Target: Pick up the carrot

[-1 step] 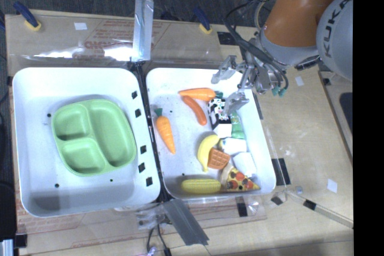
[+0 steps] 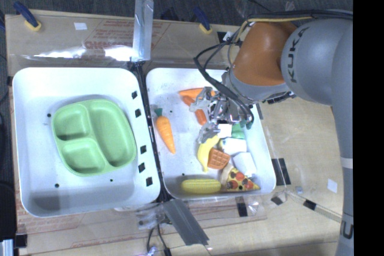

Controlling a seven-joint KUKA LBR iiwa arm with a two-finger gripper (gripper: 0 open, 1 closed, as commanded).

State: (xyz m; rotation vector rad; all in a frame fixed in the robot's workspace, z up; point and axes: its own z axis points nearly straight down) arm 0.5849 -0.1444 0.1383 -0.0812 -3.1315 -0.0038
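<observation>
Grey arm point(image 2: 312, 63) overhangs the right bin point(image 2: 171, 186), its pincer point(image 2: 219, 111), grip state unclear, right of the carrot point(image 2: 165, 133).

The carrot point(image 2: 165, 133) looks like smooth matt plastic; the green divided tray point(image 2: 93, 136) is glossy plastic, both white bins point(image 2: 36, 87) smooth plastic, the arm point(image 2: 318, 63) satin grey metal

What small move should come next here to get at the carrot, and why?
Probably shift the gripper toward the picture's left and a little down, over the carrot. It now hangs above the toy-food pile in the right bin, while the carrot lies apart near that bin's left wall, untouched.
</observation>
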